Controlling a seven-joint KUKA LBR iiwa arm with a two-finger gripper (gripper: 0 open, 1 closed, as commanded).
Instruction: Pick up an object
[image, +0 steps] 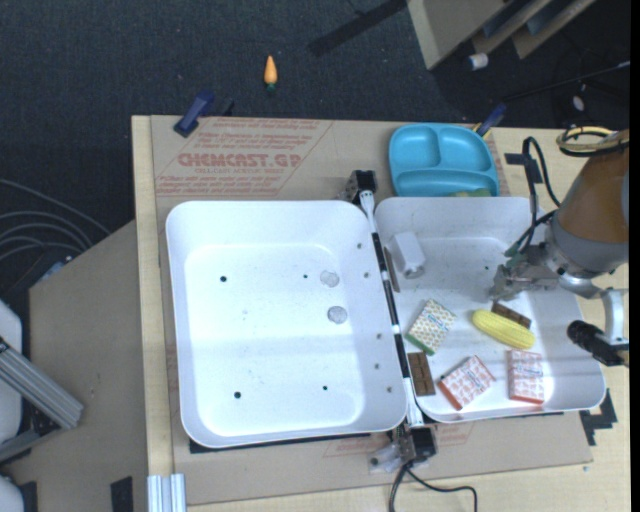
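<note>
A grey KUKA arm (590, 225) with an orange band reaches in from the right over the right bin (455, 220), its gripper (512, 283) lowered just above a yellow corn cob (503, 328) lying beside a dark brown bar (511, 314). Whether the fingers are open or closed cannot be told at this size and angle, and nothing can be seen held between them.

The right bin also carries a grey block (409, 253) near its upper left, a dotted packet (432, 324) at centre left, a brown bar (421, 375) along the left wall, and two red-and-white patterned packets, the left packet (466, 381) and the right packet (526, 377), near the front edge.

The left bin (200, 250) bears two small round grey discs (334, 297) toward its right side. Behind the right bin a blue divided tray (444, 160) sits on the table (250, 160). On the dark floor beyond, a small orange carrot-like object (270, 70) lies well apart from the table.
</note>
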